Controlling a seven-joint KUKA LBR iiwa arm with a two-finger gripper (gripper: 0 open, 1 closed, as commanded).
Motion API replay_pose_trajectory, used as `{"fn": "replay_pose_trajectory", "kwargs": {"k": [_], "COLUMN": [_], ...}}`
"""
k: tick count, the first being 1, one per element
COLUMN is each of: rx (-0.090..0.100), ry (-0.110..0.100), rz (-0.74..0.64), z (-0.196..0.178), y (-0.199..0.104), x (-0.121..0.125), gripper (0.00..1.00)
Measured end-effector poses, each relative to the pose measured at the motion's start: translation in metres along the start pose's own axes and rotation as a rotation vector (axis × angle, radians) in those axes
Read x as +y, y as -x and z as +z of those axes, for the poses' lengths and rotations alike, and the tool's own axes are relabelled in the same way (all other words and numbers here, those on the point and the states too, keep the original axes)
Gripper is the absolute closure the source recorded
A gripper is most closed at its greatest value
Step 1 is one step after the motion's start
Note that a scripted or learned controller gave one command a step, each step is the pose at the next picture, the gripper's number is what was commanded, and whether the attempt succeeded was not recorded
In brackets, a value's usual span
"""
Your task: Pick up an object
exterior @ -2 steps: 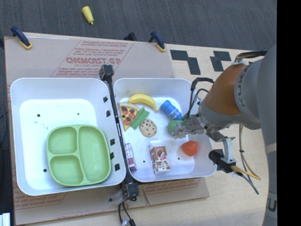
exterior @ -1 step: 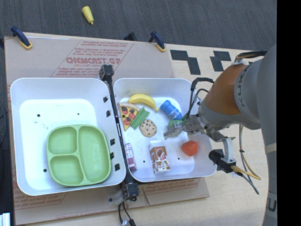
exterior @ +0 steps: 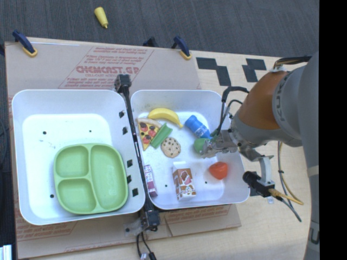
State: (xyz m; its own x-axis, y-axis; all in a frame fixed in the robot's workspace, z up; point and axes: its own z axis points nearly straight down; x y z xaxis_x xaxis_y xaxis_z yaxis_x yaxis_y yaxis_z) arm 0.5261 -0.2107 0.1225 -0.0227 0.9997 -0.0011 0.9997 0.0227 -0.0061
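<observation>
The arm (exterior: pixel 271 110) reached into the right bin (exterior: pixel 230 191) from 3 o'clock. The gripper (exterior: pixel 209 147) hovered at a small green object (exterior: pixel 200 143) (jaw opening: cannot tell). A red object (exterior: pixel 218 170) lay at its 5 o'clock.

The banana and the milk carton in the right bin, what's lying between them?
In the camera view, a chocolate chip cookie lies between the banana and the milk carton, with a green stick-shaped piece just left of the cookie.
</observation>
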Motion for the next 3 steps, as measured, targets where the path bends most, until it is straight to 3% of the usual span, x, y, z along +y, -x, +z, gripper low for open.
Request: {"fn": "replay_pose_trajectory", "kwargs": {"k": [1, 2, 3], "rx": [-0.001, -0.003, -0.001], "ry": [0.000, 0.011, 0.012], "rz": [-0.001, 0.015, 0.011], "z": [0.000, 0.027, 0.017], "y": [0.000, -0.036, -0.037], "x": [0.000, 0.033, 0.034], "gripper": [0.00, 0.00, 1.00]}}
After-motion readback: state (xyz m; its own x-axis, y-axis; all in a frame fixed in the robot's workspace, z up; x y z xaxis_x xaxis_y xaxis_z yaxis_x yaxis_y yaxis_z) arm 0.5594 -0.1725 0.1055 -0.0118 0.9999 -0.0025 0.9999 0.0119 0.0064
